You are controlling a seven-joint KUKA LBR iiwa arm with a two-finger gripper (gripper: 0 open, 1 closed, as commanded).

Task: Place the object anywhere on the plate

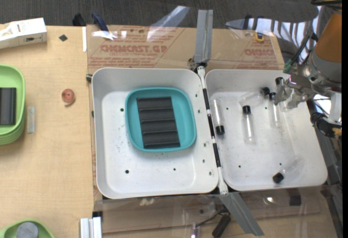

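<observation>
A teal square plate [187,102] lies in the left bin [109,139]. On the plate rests a dark grey ribbed block [157,121]. The right bin [304,161] holds several clear vials with black caps: one by the left wall [217,116], one in the middle [248,125], one near the front right corner [286,170]. My gripper [284,95] hangs low over the right bin's far right side, right beside another clear vial [275,113]. Whether anything is in its grasp is not visible.
Both bins sit on cardboard [141,47], with a grey metal bar [203,36] at the back between them. On the wooden bench to the left are a green stack of plates [16,123], a small pink disc [67,95] and a white box [22,32].
</observation>
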